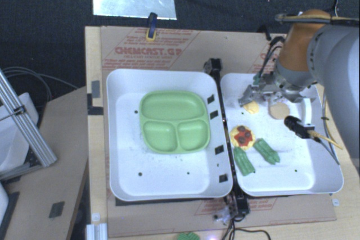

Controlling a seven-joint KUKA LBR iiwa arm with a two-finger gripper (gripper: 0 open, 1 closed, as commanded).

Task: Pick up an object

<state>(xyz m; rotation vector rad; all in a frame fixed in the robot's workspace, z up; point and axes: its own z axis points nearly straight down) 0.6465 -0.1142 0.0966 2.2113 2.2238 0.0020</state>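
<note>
While the jaws (251, 99) sit low, grip state unclear, touching yellow piece (252, 107), right bin (326, 177) front roomy.

Robotics lab, white bins (121, 121) on bench, aluminium framing (22, 126)

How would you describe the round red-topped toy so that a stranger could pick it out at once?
Look in the right white bin, near its left wall. The small yellow pizza toy lies just above two green vegetable toys; it alone has red topping.
</note>
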